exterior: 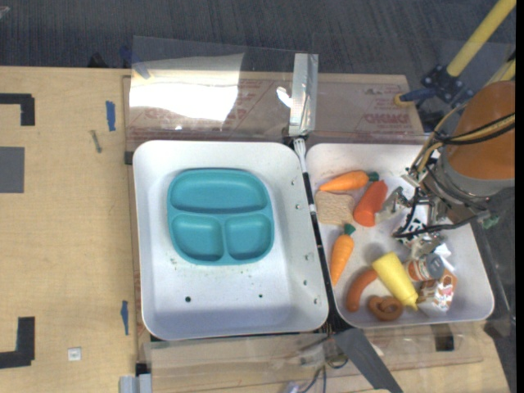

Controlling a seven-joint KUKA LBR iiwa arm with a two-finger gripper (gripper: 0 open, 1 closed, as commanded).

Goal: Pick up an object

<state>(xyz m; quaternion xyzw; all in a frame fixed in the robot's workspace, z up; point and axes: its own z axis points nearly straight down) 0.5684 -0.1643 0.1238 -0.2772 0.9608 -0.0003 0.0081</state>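
Wooden worktop (65, 244) carries two shallow white bins side by side. Left bin (164, 301) holds a teal divided plate (219, 214) with three compartments, sitting upper-centre of the bin; a few dark specks on the bin floor below it. Right bin (475, 293) holds the toy food pile. Upper area: orange carrot (344, 182) lying roughly level, green tip toward the right, with a red pepper (370, 203) just below its right end, tilted. A tan bread slice (331, 209) lies flat left of the pepper, near the bin's left wall. Second carrot (341, 252) below the bread, standing nearly vertical in the view, green top up. Lower area: yellow bottle-like piece (395, 277) lying diagonally, touching a brown sausage (359, 288) on its left and a brown ring-shaped item (385, 307) underneath. A small red-and-white packet (438, 289) sits at the yellow piece's right.

Arm (485, 142) comes in from the right, orange band visible, over the right bin's upper-right part. Gripper (417, 215) hangs low near the bin's centre-right, just right of the red pepper and above the packet. Jaws: cannot tell whether released or clenched, cables and metal clutter hide them; no item visibly between them.

Clear plastic sheet (213, 92) stands behind the bins.
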